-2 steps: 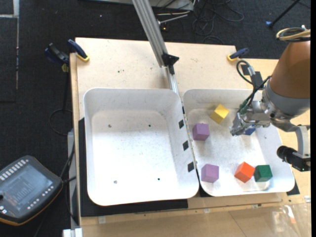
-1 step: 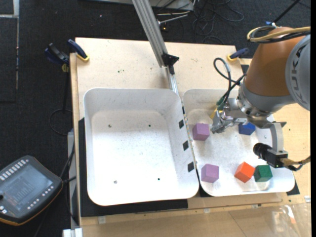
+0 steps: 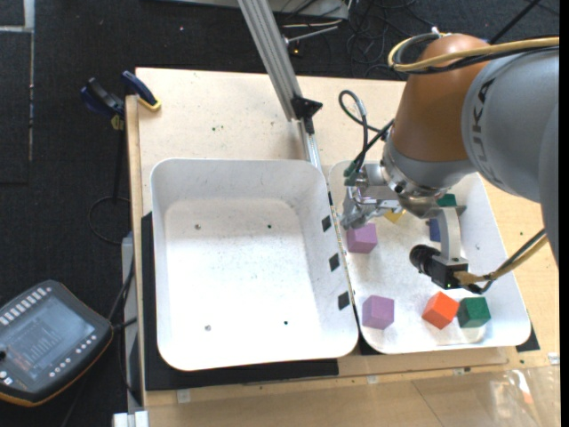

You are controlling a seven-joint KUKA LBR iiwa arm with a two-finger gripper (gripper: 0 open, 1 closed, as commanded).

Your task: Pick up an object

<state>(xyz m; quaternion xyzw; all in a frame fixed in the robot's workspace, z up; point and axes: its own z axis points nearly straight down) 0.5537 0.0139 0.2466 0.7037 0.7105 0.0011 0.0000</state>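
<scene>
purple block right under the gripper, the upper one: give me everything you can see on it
The upper purple block is a small pale-purple cube, matte, material unclear. It sits in the right bin near its left wall, slightly rotated, top and one side face visible. The gripper is directly above it and hides its upper edge; whether they touch cannot be told. A second purple block lies apart, nearer the camera.
</scene>
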